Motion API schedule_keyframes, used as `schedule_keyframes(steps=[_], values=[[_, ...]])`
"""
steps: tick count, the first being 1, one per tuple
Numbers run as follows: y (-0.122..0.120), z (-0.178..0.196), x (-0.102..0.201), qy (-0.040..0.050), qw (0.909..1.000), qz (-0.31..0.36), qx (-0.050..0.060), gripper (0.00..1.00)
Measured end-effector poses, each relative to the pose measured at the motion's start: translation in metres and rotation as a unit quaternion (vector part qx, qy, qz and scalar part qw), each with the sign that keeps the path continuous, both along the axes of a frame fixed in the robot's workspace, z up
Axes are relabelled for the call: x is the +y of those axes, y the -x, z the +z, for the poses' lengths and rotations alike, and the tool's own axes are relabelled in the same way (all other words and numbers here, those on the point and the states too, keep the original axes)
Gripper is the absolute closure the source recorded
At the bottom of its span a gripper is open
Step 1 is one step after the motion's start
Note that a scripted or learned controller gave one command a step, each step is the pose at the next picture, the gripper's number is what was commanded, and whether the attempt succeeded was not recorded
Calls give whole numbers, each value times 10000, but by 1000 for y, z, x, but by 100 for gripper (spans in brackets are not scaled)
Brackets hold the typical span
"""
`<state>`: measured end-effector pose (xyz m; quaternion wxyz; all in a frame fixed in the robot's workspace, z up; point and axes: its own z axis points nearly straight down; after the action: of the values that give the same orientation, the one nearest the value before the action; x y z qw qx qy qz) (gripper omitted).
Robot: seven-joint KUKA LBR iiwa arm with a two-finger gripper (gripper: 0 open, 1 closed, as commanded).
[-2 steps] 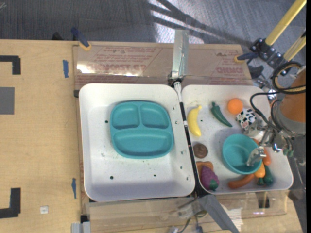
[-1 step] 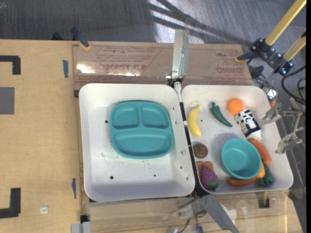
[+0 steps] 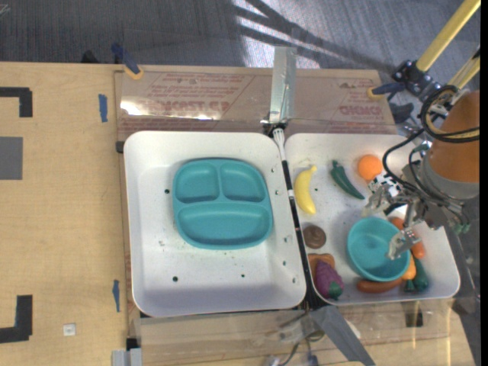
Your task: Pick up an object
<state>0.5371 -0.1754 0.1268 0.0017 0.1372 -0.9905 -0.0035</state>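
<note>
- A wooden desk (image 3: 61,204) carries two shallow white bins side by side, seen from above at a slant.
- The left bin (image 3: 145,280) holds a teal divided plate (image 3: 223,203), lying flat near the bin's middle with its three compartments facing up.
- A dark divider (image 3: 293,219) runs between the two bins, with a metal strip (image 3: 282,82) rising from its far end.
- The right bin (image 3: 442,280) holds the pickable objects: a yellow banana (image 3: 306,189) just beside the divider, a brown round disc (image 3: 315,237) below it, and a purple eggplant-like toy (image 3: 329,277) near the bin's near-left corner.
- A green pepper-like toy (image 3: 347,180) lies tilted near the far side, with an orange ball (image 3: 370,166) just beside it to the right.
- A teal bowl (image 3: 372,247) sits upright in the near half of the right bin, with an orange-red toy (image 3: 377,285) touching its near rim and a green toy (image 3: 419,280) beside that.
- The end effector (image 3: 402,227) hangs over the bowl's right rim, amid cables; whether it is released or clenched cannot be told, and no object is seen between its tips.
- The grey arm with its orange band (image 3: 461,147) reaches in from the right.
</note>
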Motion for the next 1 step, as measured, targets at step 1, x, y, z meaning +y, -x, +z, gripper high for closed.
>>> schedule_keyframes(steps=[1], values=[[-102, -37, 24, 32, 9913, 1314, -80, 0]])
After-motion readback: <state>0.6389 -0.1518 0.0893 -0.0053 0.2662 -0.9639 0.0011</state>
